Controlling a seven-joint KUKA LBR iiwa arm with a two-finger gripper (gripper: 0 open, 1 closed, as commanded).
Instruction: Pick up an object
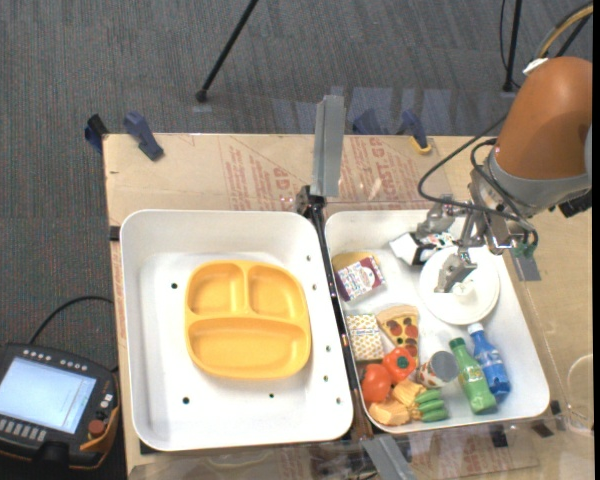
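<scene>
- White bins are sitting side by side on the bench; the left bin (140, 268) is holding a yellow divided plate (248, 318), lying flat near its middle.
- The right bin (528, 368) is carrying all the loose items to pick from.
- The gripper (458, 273) is hanging over a white round dish (477, 303) in that bin's far right part; whether the claw is wide or narrow cannot be told from this angle.
- A black-and-white item (408, 249) is lying just beside the gripper, toward the far wall.
- A purple packet (358, 275) is resting near the wall between the two bins, with a waffle piece (366, 336) and a pizza slice (398, 322) lying nearer the camera.
- A red pepper (401, 361) and a tomato (376, 382) are bunching together; a can (441, 368) is sitting between the pepper and a green bottle (472, 376).
- A blue bottle (490, 360) is lying against the green one, just beside the dish's near rim.
- Some green beans (430, 405) are crowding the near edge.
</scene>
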